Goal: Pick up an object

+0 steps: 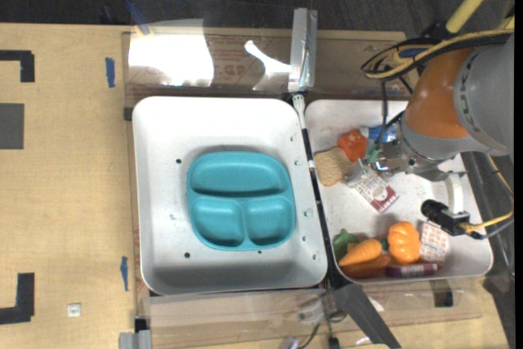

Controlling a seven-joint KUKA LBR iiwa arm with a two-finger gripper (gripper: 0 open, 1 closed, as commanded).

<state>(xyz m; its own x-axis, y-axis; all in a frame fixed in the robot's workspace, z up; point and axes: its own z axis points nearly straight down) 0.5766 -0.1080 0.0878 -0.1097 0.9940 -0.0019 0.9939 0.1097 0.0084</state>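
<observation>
My gripper (pixel 373 165) reaches down into the upper middle of the right bin (pixel 478 261), under the grey arm with its orange band. A red-orange toy vegetable (pixel 353 145) lies just to its left. A tan bread-like piece (pixel 329 167) rests against the bin's left wall. A small red-and-white packet (pixel 375 192) lies directly below the gripper. I see nothing lifted.
Along the right bin's front edge lie a carrot (pixel 360 252), a green piece (pixel 341 239), an orange pumpkin (pixel 402 239), a white-and-red packet (pixel 434 242) and a dark purple stick (pixel 413 268). The left bin (pixel 155 135) holds a teal divided plate (pixel 240 198).
</observation>
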